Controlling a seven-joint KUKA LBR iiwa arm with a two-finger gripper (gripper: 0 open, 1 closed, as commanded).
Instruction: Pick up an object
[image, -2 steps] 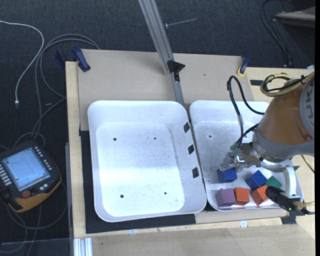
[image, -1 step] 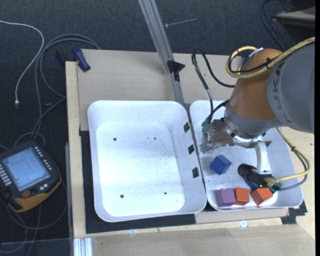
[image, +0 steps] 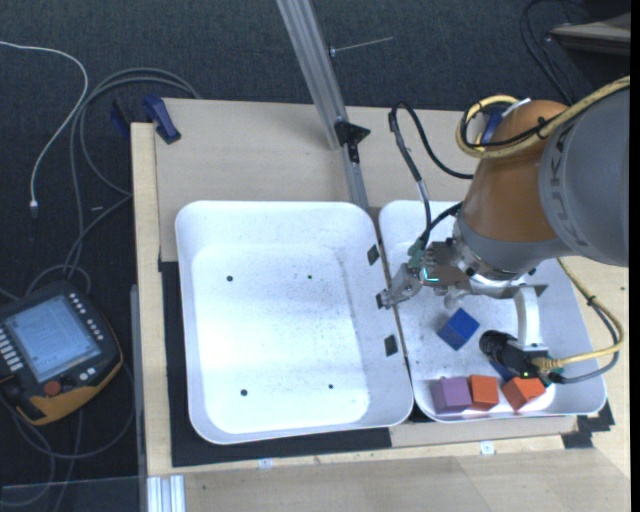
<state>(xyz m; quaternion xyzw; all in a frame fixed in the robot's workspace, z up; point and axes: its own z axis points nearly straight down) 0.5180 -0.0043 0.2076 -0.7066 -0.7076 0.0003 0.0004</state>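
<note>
A blue cube lies tilted in the middle of the right bin. Along that bin's near wall sit a purple block, an orange block and a second orange-red block. My gripper hangs low over the left part of the right bin, just up and left of the blue cube, close to the wall shared with the left bin. The orange-banded wrist hides much of it from above. I see no block in the gripper.
The left bin lies beside the right one, speckled with dark dots. A black cable fitting with a yellow cable lies right of the blue cube. A metal post rises behind the bins.
</note>
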